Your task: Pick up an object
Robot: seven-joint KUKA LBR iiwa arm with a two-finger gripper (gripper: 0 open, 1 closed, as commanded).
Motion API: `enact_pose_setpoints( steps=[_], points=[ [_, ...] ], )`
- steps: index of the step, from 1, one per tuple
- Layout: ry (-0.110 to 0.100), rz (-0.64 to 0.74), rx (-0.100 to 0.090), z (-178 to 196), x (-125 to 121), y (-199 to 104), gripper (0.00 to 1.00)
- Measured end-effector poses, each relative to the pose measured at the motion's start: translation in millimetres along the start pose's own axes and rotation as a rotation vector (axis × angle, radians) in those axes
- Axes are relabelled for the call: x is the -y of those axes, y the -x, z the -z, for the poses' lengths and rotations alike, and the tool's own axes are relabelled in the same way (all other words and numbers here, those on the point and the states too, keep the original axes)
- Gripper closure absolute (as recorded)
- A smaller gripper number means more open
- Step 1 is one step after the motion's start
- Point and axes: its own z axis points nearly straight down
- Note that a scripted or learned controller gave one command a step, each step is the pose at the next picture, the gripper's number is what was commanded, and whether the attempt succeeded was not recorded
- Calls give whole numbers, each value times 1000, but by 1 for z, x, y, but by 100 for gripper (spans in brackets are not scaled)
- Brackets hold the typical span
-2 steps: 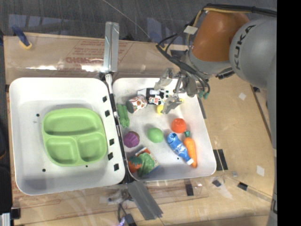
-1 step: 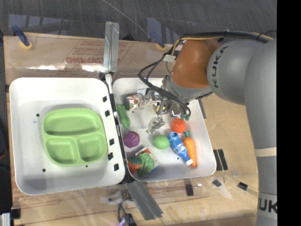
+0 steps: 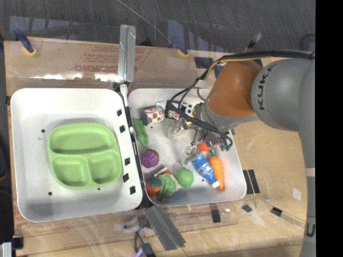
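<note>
Toys [image 3: 205, 167] beneath arm's [image 3: 252, 92] bent wrist

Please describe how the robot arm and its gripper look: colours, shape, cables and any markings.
The arm is thick, rounded and grey, with a glossy orange band above the wrist and dark "KUKA" lettering beside the band. Black cables loop over the band toward the wrist. The gripper is a small metal and black assembly.

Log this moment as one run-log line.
tool: low in right bin, over blue packet | grasp: unconfirmed | carrot: beside packet | green tray: left bin
</note>
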Motion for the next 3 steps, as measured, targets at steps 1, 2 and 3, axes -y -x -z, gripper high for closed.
enact_pose_setpoints(
  steps=[1,2,3],
  points=[
    [0,90,1,0,22,-45,0],
    [0,92,3,0,26,-82,0],
    [-1,102,7,11,24,-78,100]
  ],
)
